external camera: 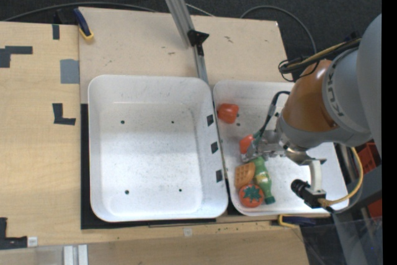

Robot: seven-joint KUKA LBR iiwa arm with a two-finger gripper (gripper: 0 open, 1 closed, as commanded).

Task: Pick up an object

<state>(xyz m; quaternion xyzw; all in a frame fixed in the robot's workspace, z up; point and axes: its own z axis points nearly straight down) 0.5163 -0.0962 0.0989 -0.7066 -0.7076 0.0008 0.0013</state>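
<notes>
1. Task status: pick not completed, by my reading. The arm (pixel 322 102) reaches over the right bin (pixel 248 93) and the claw (pixel 263 147) sits low among the toys at that bin's middle.
2. Claw state: cannot tell. Its tip is small and partly covered by the wrist, so whether it is apart, together or clamped on something is unreadable. Nothing is visibly lifted clear of the bin floor.
3. Likely target: a small red piece (pixel 246 143) just beside the claw tip, on its left. Contact is not confirmed.
4. Other items in the right bin: a red tomato-like toy (pixel 227 112) apart near the bin's upper left; a green bottle-like toy (pixel 262 175) below the claw; an orange waffle-like piece (pixel 244 174) touching the green one; a red strawberry-like toy (pixel 251 195) at the bottom rim.
5. Obstruction judgement: the lower cluster is tightly packed, so a grasp there risks nudging neighbours. The red piece stands freer.
6. Remaining: confirm grip, lift clear.
7. Left bin (pixel 99 133) holds no toys. A metal pole (pixel 177 0) crosses the bench (pixel 37 152) above.
</notes>
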